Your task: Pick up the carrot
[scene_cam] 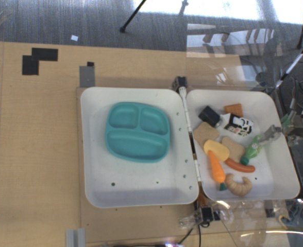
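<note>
Orange carrot (pixel 216 168) lies in right bin (pixel 284 176), untouched.

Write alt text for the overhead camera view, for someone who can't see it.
An orange carrot lies near the front of the right bin, among other toy foods including a croissant, a red sausage and a yellow piece. The left bin holds a teal divided plate. Both bins sit on a wooden bench.
</note>
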Motion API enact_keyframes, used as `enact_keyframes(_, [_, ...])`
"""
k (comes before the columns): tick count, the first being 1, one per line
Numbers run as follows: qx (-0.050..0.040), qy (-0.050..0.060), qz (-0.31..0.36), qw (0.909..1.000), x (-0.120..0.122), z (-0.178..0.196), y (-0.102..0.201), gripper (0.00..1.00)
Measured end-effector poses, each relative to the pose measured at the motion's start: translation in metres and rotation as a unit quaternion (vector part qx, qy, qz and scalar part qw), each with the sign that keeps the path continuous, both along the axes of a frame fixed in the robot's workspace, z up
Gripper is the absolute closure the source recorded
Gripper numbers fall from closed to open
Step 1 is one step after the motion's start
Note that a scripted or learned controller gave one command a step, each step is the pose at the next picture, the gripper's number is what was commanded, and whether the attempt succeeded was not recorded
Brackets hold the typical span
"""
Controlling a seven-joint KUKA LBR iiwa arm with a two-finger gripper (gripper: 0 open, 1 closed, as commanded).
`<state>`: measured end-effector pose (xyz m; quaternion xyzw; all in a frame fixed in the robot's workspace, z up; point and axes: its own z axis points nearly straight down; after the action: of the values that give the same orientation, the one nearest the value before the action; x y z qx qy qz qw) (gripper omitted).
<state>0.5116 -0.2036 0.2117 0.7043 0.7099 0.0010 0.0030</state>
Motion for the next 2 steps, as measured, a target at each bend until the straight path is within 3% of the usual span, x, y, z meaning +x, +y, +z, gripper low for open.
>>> enact_keyframes(1, [0.0039,0.004,-0.042,0.9991,-0.02,-0.065,0.081,0.0])
enact_keyframes(2, [0.001,-0.005,-0.086,0.9963,0.007,-0.123,0.117,0.0])
